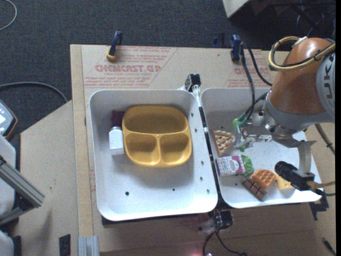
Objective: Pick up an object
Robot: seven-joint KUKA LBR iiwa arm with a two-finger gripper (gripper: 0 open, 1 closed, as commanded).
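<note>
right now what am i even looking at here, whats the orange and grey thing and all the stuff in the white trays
That is a robot arm, seen by one camera above the bench. It reaches from the right over the right bin. Its gripper hangs above small toy foods: a waffle piece, a pink carton, a chocolate waffle. Nothing shows between the fingers. The left bin holds a yellow divided plate and a small white bottle.
</note>
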